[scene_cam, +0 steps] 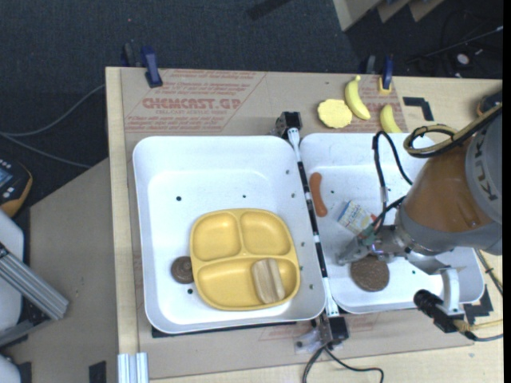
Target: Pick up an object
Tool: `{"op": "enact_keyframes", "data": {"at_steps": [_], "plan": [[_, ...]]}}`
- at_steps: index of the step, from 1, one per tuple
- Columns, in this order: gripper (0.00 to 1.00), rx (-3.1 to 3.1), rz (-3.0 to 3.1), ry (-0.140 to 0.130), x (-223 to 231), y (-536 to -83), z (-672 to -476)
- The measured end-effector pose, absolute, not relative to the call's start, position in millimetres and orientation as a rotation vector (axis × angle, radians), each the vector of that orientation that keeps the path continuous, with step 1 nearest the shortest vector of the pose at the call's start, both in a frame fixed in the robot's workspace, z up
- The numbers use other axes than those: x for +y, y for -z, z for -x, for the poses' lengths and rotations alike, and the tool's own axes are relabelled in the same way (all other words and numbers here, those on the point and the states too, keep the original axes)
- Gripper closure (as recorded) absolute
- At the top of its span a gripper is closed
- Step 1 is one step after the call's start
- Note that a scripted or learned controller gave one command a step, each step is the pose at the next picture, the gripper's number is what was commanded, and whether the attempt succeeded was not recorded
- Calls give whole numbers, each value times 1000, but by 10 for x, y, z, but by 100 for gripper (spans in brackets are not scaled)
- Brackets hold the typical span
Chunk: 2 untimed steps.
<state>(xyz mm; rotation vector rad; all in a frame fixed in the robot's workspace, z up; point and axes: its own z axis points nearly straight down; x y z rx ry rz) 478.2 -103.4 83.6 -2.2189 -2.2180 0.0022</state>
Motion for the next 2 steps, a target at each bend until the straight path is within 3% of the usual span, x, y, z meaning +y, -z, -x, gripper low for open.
{"op": "enact_keyframes", "data": {"at_steps": [1, 2], "plan": [[0, -2233, 2228, 6, -1591, -859, -5927], [100, -2226, 2222, 1, -1564, -947, -5879]]}}
